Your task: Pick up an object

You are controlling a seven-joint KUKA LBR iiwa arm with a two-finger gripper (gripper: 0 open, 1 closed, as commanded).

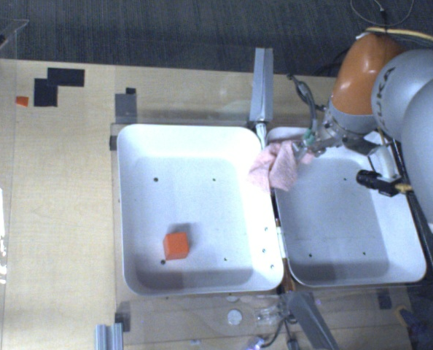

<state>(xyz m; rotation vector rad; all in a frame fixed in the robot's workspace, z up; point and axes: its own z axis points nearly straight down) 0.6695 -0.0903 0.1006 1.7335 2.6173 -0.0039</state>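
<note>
From my remote seat, I see the pink cloth (275,165) bunched up at the upper middle of the frame, draped over the shared rims where the two bins meet, with most of its folds hanging on the right bin's upper left corner and a lobe spilling toward the left bin. Its upper right edge runs straight up into the gripper (309,143), which sits just right of the cloth at the top of the right bin; the cloth looks to be touching the tool there, but the tip is too small and cluttered for me to make out how the pincer stands, so I cannot tell whether it is released, clenched or grasping the fabric. Behind the gripper the arm (410,100) comes in from the upper right of the frame, its orange band (364,71) rounding out above the wrist and the grey body filling the corner. A black cable fitting (377,182) hangs below the wrist over the right bin (355,254), whose floor I see bare and white. In the left bin (194,195), well apart from the cloth, an orange block (176,246) rests on the floor toward the lower left. A grey upright bracket (261,86) stands at the top between the bins, on the pale wooden bench (56,195).
</note>
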